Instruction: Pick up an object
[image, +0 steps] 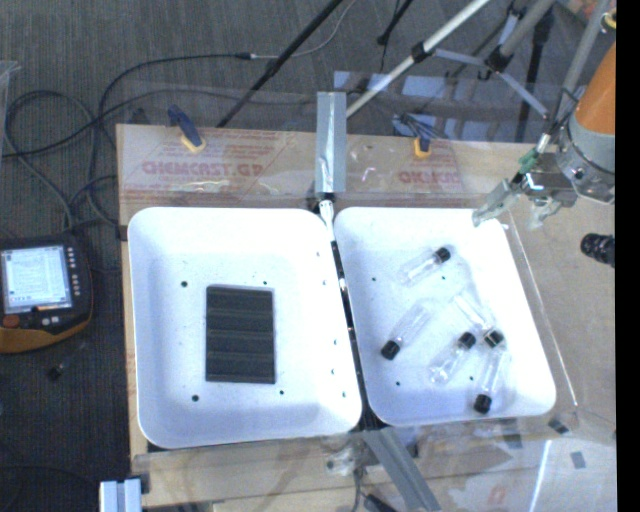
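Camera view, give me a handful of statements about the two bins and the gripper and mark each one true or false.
1. The dark ridged pad lies in the left bin. True.
2. The right bin holds clear vials with black caps. True.
3. The gripper hangs over the left bin. False: it sits at the right bin's upper right corner.
4. The gripper holds a vial. False: the vials lie on the bin floor.
5. The vials are stacked on the pad. False: they are in the other bin.

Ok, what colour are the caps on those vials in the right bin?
Black caps on clear vials, seen in the camera view.
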